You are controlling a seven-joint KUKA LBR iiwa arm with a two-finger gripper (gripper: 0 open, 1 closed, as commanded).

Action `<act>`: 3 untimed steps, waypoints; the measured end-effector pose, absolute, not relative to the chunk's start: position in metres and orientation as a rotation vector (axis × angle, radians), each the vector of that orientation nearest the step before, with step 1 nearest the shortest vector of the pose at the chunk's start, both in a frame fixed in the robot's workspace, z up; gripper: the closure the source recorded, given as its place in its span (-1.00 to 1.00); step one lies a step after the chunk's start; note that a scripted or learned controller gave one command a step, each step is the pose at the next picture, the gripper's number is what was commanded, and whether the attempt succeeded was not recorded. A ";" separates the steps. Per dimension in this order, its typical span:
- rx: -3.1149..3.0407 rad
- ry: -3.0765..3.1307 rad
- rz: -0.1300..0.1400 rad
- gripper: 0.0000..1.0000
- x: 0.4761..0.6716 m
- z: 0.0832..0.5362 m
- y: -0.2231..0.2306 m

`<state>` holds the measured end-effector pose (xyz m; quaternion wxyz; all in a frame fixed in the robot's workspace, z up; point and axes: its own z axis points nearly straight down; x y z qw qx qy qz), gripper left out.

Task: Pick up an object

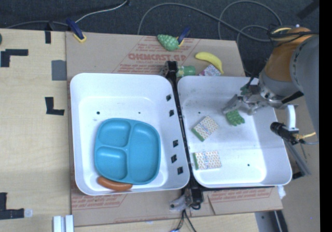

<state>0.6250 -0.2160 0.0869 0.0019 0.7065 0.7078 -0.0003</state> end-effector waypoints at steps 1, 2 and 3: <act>2.216 2.221 0.003 -1.00 0.607 0.087 -0.164; 2.216 2.223 0.004 -1.00 0.656 0.086 -0.114; 2.218 2.219 0.001 -1.00 0.623 0.087 -0.131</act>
